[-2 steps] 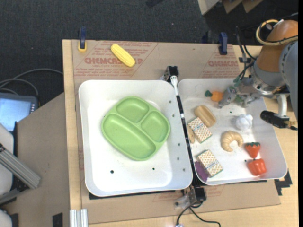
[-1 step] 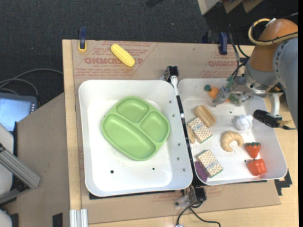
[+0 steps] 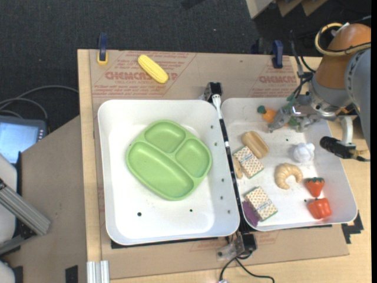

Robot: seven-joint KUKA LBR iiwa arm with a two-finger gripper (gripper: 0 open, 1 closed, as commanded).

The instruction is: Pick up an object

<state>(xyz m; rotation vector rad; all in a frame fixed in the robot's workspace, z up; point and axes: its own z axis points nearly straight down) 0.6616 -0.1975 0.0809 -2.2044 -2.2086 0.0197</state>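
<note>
Carrot (image 3: 268, 113) just beside hand (image 3: 284, 119)

Left bin (image 3: 118, 158): holds a green divided plate (image 3: 169, 158).
Right bin (image 3: 347, 187): bread roll (image 3: 255, 143), two patterned blocks (image 3: 248, 161) (image 3: 260, 204), croissant (image 3: 288, 175), white lump (image 3: 303, 152), strawberry (image 3: 315, 186), red pepper (image 3: 318, 207), small carrot (image 3: 266, 113) at 11 o'clock.
Gripper (image 3: 288, 118): over the right bin's 12 o'clock edge, beside the carrot.
Desk (image 3: 194, 69): yellow corn cob (image 3: 152, 68) beyond the left bin.

Glossy green plastic plate (image 3: 169, 159), smooth white plastic bins (image 3: 112, 175), matt cardboard bench (image 3: 188, 69).
</note>
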